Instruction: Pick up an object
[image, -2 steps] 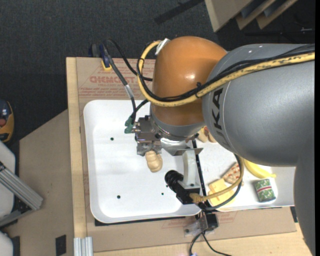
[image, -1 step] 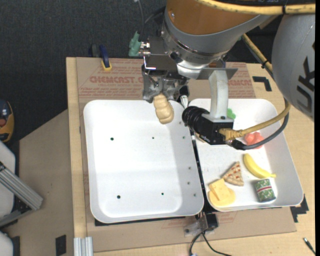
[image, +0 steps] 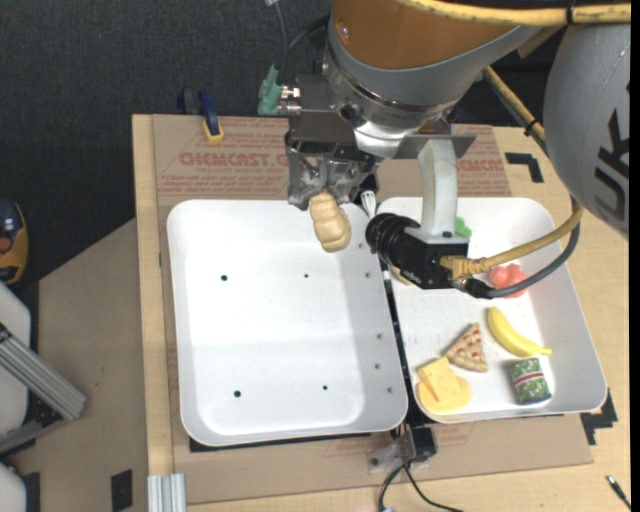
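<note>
The claw (image: 325, 195) grips a tan bread roll (image: 329, 222) above the left bin (image: 200, 300); keep the squeeze steady so it doesn't slip.

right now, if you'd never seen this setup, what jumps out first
The big grey and orange arm fills the top, its gripper hanging over the far edge of the left bin with a tan, peanut-shaped piece between its fingers. Next come the toy foods clustered in the right bin: a banana, a pizza slice, a yellow cheese piece and a small green can.
</note>
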